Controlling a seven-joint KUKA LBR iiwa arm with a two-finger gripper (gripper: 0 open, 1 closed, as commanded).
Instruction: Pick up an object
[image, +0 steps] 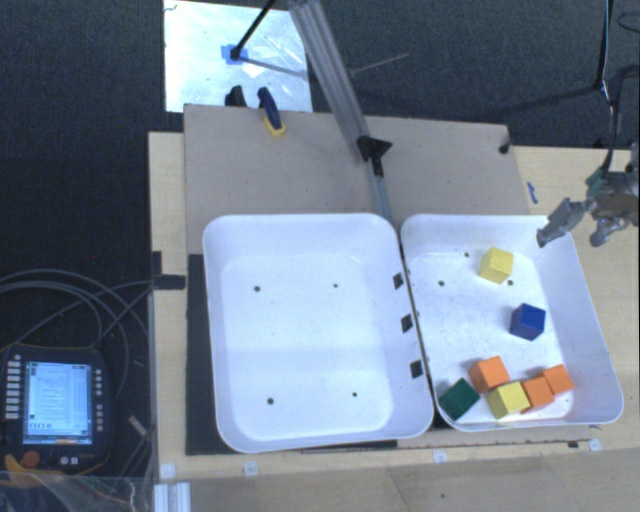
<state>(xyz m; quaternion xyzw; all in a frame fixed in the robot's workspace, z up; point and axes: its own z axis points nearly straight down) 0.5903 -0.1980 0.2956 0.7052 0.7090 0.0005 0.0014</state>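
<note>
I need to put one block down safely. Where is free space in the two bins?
The left white bin has bare floor throughout. In the right white bin, room lies between the yellow cube and the blue cube. Its near corner, around the green cube, is crowded.

Seven small blocks lie in the right bin (590, 330): a yellow cube (495, 265) far, a blue cube (527, 321) mid-bin, and a near cluster of green, orange and yellow blocks (508, 388).
</note>
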